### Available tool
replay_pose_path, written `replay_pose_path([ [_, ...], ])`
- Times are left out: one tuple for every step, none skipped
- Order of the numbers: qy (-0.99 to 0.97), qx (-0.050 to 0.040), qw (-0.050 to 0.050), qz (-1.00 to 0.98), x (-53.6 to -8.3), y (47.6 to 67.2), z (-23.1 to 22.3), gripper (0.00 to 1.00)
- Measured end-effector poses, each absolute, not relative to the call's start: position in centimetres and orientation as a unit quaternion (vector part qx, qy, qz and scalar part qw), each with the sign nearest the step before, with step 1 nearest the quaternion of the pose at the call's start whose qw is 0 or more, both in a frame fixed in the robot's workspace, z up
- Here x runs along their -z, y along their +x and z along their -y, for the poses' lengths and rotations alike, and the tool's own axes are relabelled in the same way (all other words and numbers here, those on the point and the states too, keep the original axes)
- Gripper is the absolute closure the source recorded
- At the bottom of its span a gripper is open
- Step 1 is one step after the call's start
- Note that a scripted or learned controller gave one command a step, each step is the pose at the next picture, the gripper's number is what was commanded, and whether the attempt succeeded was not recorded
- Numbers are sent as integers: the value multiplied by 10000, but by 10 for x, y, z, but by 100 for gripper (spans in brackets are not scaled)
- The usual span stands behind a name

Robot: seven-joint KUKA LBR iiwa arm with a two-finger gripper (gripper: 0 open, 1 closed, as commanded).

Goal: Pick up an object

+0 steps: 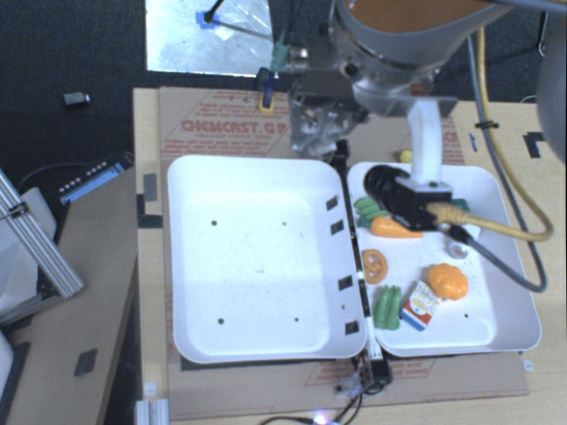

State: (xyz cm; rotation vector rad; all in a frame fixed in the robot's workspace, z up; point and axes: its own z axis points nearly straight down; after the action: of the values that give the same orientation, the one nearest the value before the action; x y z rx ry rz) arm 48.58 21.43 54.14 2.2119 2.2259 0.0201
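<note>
Right bin point(523, 319): carrot point(395, 228) far; orange point(448, 282) beside carton point(421, 307), near. Tool point(321, 135) seemingly beyond far rim; open or closed, cannot tell. Best: descend squarely over orange, clear of carton.

printed cardboard sheet point(226, 124), shiny foil panel point(177, 34) beyond it, aluminium rail point(35, 246) far left

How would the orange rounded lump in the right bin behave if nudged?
The orange lump looks rounded, so it would probably roll or rock rather than slide. The small carton lies close beside it, so a push that way would likely shift both.
</note>
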Motion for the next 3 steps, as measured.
replay_pose_path([
  [7089,-7,14,-7053,-535,536,-159,100],
  [7044,38,-26,-7098,-438,502,-199,100],
  [7052,-64,21,-7090,-541,486,-195,100],
])
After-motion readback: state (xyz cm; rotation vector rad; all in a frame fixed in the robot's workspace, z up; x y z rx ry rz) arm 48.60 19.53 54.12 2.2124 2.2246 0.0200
